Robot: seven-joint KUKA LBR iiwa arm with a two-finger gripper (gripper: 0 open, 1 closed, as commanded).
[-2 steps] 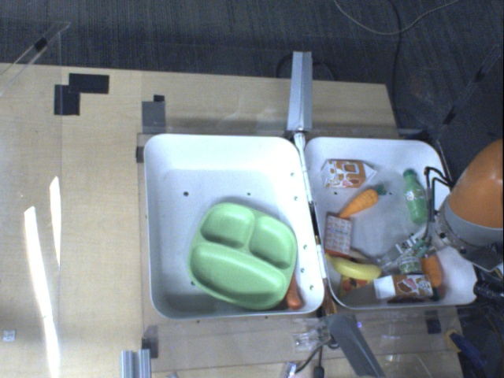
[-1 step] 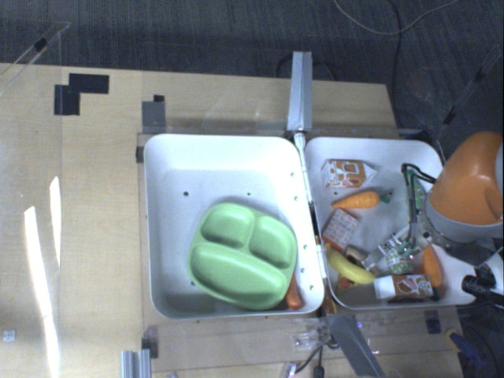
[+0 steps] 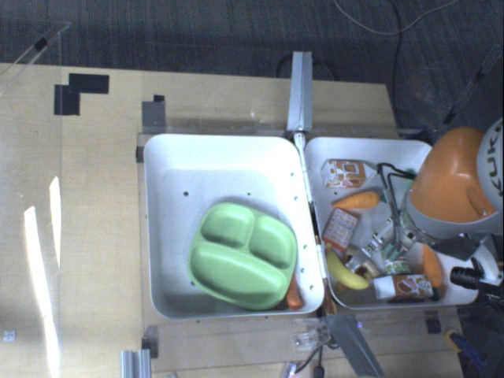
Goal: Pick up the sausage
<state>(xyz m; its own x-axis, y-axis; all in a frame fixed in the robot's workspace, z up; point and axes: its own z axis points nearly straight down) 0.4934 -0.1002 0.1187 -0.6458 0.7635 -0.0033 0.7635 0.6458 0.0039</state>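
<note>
thing: small reddish-orange sausage (image 3: pixel 293 295), smooth, stubby
pose: lying flat, lengthwise toward the near rim
place: left white bin, near right corner, against its right wall
state: partly hidden by the green tray's edge

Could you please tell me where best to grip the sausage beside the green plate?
Probably take the sausage by its exposed end, from straight above: the green plate overlaps one side and the left bin's wall crowds the other.
</note>
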